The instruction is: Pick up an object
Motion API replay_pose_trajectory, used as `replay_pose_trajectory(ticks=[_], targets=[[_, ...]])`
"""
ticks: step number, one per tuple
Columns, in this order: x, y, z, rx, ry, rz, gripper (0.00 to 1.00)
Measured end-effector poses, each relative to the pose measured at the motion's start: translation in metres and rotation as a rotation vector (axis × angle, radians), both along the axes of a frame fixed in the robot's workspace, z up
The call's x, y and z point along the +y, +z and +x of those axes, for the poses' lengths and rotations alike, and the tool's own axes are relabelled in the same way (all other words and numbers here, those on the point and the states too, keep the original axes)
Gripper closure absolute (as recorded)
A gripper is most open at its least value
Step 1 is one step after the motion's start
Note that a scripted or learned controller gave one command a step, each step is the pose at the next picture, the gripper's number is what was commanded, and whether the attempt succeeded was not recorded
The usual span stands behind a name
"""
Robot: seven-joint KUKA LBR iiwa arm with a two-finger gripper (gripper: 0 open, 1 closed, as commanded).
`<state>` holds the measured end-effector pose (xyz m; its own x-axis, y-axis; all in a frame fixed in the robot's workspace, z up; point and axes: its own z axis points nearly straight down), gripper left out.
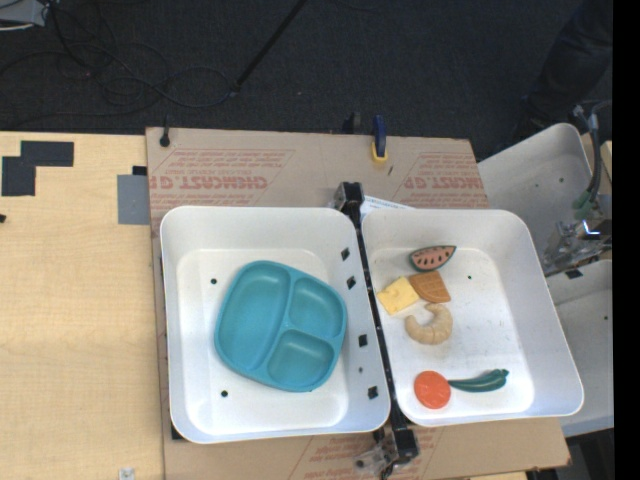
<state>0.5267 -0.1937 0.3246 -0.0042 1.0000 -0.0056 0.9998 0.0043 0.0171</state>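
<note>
Arm barely seen, far-right edge, indistinct.

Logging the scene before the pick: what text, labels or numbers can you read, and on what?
Red print on the cardboard sheet behind the bins, two patches, upside down and too blurred to read for certain.
Nothing readable on the teal plate, the toy foods, or the white bins.

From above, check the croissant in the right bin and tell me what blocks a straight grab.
Nothing lies on top of the croissant. It is crowded, though: the yellow cheese block and the brown cracker sit right against its upper side.
</note>
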Motion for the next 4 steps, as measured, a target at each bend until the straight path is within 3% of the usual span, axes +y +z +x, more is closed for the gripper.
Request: replay_pose_trajectory(ticks=[1, 2, 3, 4], targets=[[-0.008, 0.054, 0.092, 0.008, 0.0, 0.001, 1.0], [0.044, 0.204, 0.037, 0.003, 0.001, 0.004, 1.0], [0.022, 0.199, -0.055, 0.018, -0.008, 0.006, 1.0], [-0.022, 0.214, -0.051, 0.018, -0.007, 0.003, 1.0]])
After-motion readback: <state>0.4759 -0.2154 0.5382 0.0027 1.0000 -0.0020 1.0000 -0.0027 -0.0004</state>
